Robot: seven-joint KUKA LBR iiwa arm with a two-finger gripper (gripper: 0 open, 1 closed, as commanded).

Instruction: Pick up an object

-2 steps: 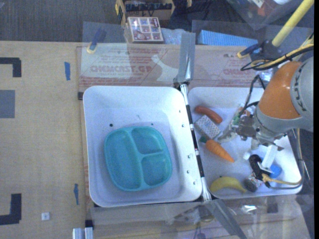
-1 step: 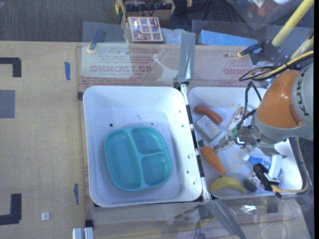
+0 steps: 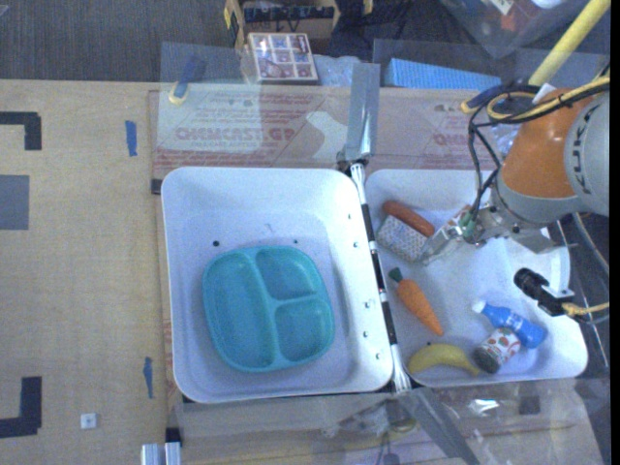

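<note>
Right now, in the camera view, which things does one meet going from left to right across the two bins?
Teal tray → carrot → banana → can → blue bottle.

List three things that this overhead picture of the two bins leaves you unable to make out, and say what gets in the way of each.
1. Gripper, camera view: too small and blurred against the grey box to tell how its jaws stand.
2. Small can, camera view: label print too small to read.
3. Blue bottle, camera view: its far end is blurred against the right bin, and the can covers its lower side.
</note>
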